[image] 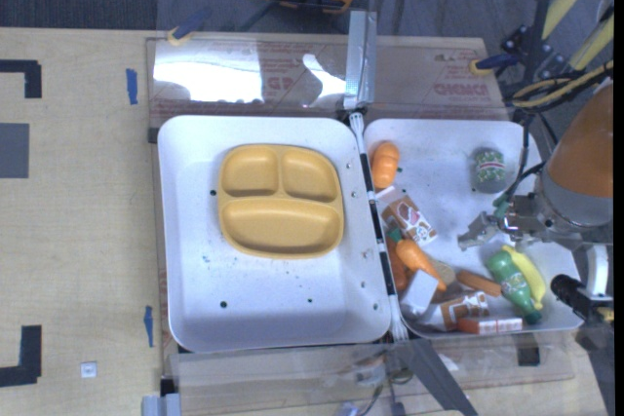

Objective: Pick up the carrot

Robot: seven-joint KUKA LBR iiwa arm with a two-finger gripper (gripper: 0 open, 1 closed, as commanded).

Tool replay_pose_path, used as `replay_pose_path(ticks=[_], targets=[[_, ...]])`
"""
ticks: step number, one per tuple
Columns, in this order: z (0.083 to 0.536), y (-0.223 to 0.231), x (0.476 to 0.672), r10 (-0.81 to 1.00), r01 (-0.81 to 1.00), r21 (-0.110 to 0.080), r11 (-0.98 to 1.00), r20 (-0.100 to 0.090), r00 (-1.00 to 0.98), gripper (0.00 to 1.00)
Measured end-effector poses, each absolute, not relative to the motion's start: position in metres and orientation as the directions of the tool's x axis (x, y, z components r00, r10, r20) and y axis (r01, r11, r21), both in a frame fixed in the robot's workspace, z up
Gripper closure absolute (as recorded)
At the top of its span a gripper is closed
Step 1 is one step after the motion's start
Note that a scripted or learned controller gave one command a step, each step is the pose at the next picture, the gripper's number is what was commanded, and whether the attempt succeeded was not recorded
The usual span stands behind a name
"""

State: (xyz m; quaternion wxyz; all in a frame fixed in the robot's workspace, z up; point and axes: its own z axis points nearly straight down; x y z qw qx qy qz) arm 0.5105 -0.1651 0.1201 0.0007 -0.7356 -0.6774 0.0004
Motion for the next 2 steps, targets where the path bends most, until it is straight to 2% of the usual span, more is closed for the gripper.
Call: replay_pose_path(ticks=[1, 2], targets=[[0.099, -0.180, 0.480, 0.942, 0.942, -0.001, 0.337, 0.003, -0.337, 0.00], [0.089, -0.118, 0.481, 0.938, 0.938, 0.006, 0.346, -0.020, -0.345, 0.00]])
